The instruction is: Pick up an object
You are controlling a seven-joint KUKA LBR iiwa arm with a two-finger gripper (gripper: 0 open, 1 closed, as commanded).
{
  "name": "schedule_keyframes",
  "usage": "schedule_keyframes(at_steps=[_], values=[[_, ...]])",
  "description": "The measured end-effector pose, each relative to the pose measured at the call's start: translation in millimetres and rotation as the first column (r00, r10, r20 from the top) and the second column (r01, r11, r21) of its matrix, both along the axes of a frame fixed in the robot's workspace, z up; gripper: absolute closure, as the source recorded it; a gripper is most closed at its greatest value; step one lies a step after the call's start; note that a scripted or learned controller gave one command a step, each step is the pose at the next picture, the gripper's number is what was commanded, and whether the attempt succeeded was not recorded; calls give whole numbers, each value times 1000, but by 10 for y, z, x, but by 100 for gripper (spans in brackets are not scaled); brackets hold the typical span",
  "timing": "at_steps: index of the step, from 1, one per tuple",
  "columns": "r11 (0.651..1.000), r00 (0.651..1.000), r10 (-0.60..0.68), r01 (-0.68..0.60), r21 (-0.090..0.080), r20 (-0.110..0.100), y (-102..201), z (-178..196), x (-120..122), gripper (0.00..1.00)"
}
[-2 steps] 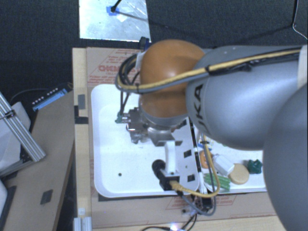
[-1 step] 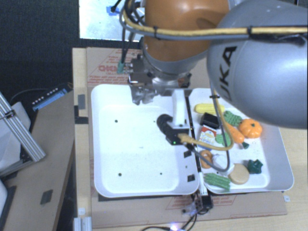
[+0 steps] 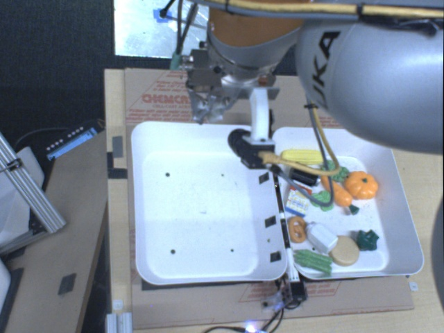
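Hanging over the far rim of the left bin (image 3: 201, 207), high above and well apart from anything graspable: the tool (image 3: 202, 106), clenched or released impossible to tell from this slant. Probably held up there to leave the camera an open look at the two bins on the bench (image 3: 83, 214). Every candidate for picking crowded into the right bin (image 3: 399, 220), so, by this reading, a reach across the shared wall and a descent called for next. Counted in that bin: one orange pumpkin (image 3: 361, 184), one yellow corn cob (image 3: 302, 157), one carrot (image 3: 341, 195), one pretzel (image 3: 297, 229), one white cylinder (image 3: 322, 238), one tan disc (image 3: 345, 254), one pea pod (image 3: 312, 261), one dark green piece (image 3: 368, 239), perhaps broccoli, and one small printed packet (image 3: 298, 202). None touched by the tool.
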State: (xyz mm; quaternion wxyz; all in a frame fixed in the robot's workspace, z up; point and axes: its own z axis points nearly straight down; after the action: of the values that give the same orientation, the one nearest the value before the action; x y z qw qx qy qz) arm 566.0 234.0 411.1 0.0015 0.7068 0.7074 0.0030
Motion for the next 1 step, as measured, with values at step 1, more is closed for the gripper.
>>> schedule_keyframes(at_steps=[1], values=[[1000,1000,4,-4,5,9,0,1332,-69,100]])
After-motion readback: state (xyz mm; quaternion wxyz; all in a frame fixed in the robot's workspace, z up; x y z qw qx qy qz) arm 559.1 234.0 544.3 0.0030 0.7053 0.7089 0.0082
